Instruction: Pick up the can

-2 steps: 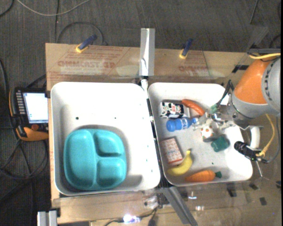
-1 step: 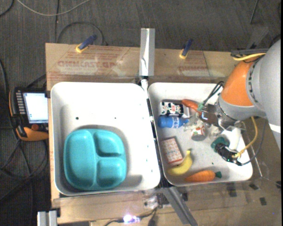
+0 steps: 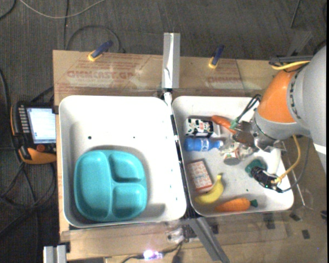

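Observation:
A blue cylinder with a white end, which looks like the can (image 3: pixel 202 144), lies on its side in the left part of the right bin (image 3: pixel 285 201). My gripper (image 3: pixel 232 152) hangs low over the middle of that bin. It is just right of the can's white end and close to it. I see nothing held in it. The grey arm with its orange band (image 3: pixel 277 100) reaches in from the right and hides the bin's upper right part.
Around the can lie a black-and-white box (image 3: pixel 200 126), an orange carrot (image 3: pixel 222 122), a reddish labelled pack (image 3: pixel 198 174), a banana (image 3: pixel 212 191), a second carrot (image 3: pixel 233 204) and a teal piece (image 3: pixel 256 164). A teal divided plate (image 3: pixel 111 185) sits in the left bin (image 3: pixel 71 114).

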`<state>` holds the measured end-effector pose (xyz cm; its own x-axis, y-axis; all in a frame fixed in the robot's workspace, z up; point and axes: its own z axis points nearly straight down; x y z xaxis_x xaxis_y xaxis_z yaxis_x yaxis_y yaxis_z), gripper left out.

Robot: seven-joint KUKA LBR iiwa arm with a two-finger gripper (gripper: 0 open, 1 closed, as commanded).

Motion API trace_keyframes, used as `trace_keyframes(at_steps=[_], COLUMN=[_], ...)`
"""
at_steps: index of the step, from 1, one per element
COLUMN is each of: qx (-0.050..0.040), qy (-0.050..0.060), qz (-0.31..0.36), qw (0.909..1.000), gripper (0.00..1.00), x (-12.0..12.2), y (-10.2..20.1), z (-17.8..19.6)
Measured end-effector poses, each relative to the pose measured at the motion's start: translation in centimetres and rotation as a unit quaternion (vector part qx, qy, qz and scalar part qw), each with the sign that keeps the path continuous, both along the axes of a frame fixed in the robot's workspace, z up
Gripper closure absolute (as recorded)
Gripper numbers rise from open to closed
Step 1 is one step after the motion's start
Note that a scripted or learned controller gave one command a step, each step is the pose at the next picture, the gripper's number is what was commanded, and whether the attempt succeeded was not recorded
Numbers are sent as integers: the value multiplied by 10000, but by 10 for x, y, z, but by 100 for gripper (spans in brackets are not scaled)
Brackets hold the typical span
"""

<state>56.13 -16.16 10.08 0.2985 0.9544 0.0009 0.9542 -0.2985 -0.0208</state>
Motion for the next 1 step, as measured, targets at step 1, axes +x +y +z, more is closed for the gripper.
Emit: trace_keyframes(at_steps=[1], qx=[-49], qy=[-53], qz=[-177], qw=[9998], gripper=[100], x=[7], y=[57], z=[132])
